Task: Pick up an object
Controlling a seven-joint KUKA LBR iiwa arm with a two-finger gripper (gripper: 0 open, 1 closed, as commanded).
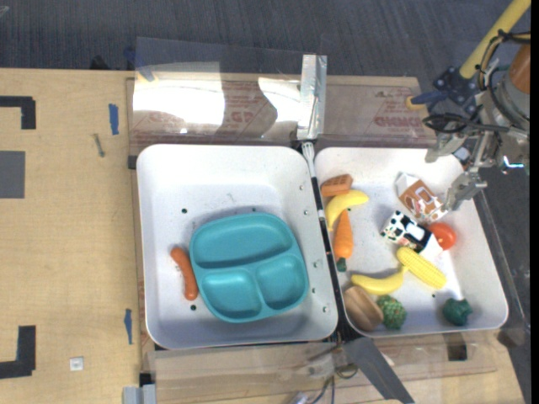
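My gripper [450, 173] hangs over the far right part of the right bin [370, 160], open, with nothing between its fingers. Just below and left of it lies an orange and white carton [419, 199]. Nearer the front sit a black and white cow toy [404, 228], a red tomato [445, 237] and a corn cob [421, 267]. By the bin's left wall are a yellow banana [344, 204], a carrot [343, 236] and a brown piece [336, 183]. Along the front lie a second banana [377, 282], a brown round thing [362, 307], broccoli [391, 311] and a dark green item [456, 310].
The left bin [168, 175] holds a teal divided plate [248, 265] and an orange sausage [184, 273] beside it. A clear plastic sheet and an upright metal strip [312, 95] stand behind the bins. The wooden bench [59, 251] stretches to the left.
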